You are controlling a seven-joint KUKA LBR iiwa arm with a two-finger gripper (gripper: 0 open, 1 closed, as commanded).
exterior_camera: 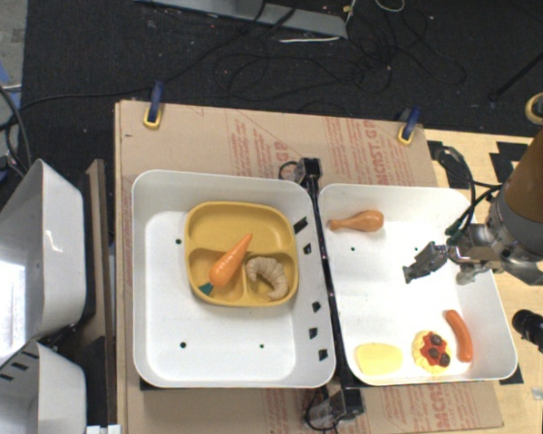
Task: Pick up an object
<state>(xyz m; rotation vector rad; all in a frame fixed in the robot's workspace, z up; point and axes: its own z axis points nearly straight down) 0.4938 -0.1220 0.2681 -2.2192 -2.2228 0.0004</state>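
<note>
While the arm reaches in from the right, here's roughly how everything sits:

Gripper point(425, 262): hanging over the middle of the right bin, dark fingers pointing left. Honestly can't tell if they're spread or closed, it's just a dark blob from here. Nothing visible between them.

Right bin point(376, 308): white and shallow, holding four toy foods.

Drumstick point(357, 222): far left part of the right bin, lying on its side, well apart from the gripper.

Sausage point(459, 335): red-orange, near right part of that bin, lying at a slant.

Mini pizza point(432, 349): just beside the sausage on its left, yellow with red and dark toppings.

Yellow slice point(377, 359): flat pale yellow piece along the near edge, left of the pizza.

Left bin point(157, 323): white too, with a yellow divided plate point(208, 222) sitting in its far half.

Carrot point(229, 261): orange, lying diagonally across the plate's divider.

Shrimp point(268, 274): pale and curled, in the plate's near right compartment, right next to the carrot.

Bench point(221, 136): brown board under both bins, with two clamps on its far edge.
</note>
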